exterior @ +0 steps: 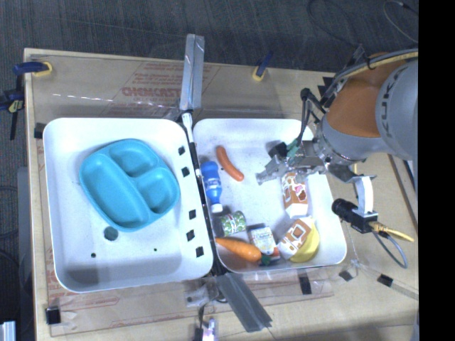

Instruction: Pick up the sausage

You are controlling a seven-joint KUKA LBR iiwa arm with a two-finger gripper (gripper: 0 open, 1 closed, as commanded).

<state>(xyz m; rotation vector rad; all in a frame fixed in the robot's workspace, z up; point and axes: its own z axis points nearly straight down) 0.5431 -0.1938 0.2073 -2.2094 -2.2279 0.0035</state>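
The sausage [229,163], short and orange-red, lies slantwise on the floor of the right bin [249,135], in its upper left part. My gripper [270,164] hovers to the right of it, over the middle of that bin, with a clear gap between them. Its fingers point left and stand open, with nothing between them. The grey arm with its orange band [355,109] comes in from the right edge.
Just left of the sausage, a blue bottle [210,180] lies along the bin wall. A green can [232,223], a carrot [239,249], two cartons [296,194] [295,234] and a banana [311,246] crowd the bin's front. The left bin [64,247] holds a blue divided plate [129,183].
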